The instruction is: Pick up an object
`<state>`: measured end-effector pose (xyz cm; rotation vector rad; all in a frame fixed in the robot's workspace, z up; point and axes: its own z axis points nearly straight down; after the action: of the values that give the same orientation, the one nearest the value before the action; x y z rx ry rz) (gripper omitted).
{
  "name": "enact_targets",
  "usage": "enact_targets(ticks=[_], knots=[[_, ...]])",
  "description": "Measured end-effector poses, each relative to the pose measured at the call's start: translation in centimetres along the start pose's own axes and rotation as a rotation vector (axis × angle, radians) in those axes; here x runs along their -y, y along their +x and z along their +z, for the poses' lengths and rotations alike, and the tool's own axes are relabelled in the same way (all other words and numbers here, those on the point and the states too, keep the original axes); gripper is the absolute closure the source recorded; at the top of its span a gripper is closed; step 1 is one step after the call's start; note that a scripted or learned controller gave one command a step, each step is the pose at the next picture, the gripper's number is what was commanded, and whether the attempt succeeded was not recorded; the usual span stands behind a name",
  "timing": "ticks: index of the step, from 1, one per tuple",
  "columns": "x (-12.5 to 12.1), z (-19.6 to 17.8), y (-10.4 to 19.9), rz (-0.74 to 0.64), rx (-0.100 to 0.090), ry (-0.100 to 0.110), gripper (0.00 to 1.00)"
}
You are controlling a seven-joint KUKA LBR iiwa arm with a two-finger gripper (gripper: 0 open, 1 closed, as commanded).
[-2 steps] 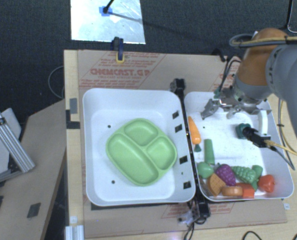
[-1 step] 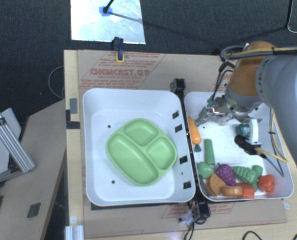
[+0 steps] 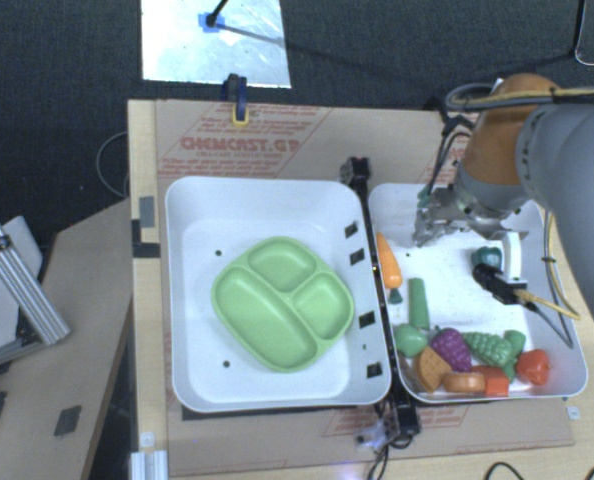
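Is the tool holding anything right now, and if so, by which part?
Nothing is held. The tool hangs over bare floor at the back of the right bin, apart from the toy food.

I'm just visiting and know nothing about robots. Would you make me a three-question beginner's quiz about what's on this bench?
1. True or false: the green divided plate lies in the left bin.
2. Multiple choice: the toy food sits mostly along which part of the right bin? A) far edge B) near edge C) the middle
3. Fill in: the gripper hovers over the ____ bin.

Key: 1 true; 2 B; 3 right. The orange carrot lies by the right bin's left wall, apart from the pile.
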<state>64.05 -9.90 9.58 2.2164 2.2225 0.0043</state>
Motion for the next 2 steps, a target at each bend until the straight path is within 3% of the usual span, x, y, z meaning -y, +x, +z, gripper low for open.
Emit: enact_targets(ticks=[2], knots=[[-0.5, -9.1, -0.2, -0.002, 0.0, -0.002, 1.0]])
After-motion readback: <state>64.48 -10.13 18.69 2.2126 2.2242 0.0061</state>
